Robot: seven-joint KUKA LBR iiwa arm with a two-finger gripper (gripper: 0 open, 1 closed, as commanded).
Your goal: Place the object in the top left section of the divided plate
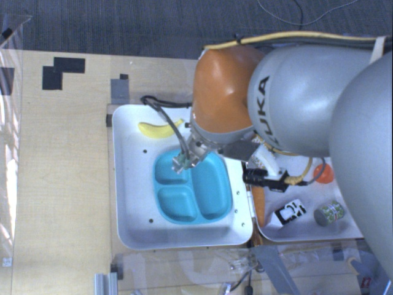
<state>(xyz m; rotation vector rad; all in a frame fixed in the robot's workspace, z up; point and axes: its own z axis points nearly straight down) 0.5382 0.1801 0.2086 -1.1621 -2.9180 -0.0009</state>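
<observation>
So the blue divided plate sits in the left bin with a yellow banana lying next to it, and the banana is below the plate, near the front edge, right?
Not quite. The camera view shows the blue divided plate in the left bin with the yellow banana next to it, but the banana lies above the plate, toward the bin's far edge, not near the front.

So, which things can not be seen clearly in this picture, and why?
- Gripper: small and blurred over the top left section of the blue divided plate; whether it holds anything cannot be told.
- Right bin: the arm covers most of it.
- Orange object: partly behind the arm, kind unclear.
- Black and white object and grey can: too small to read.
- Yellow banana: its right end meets the cable.
</observation>
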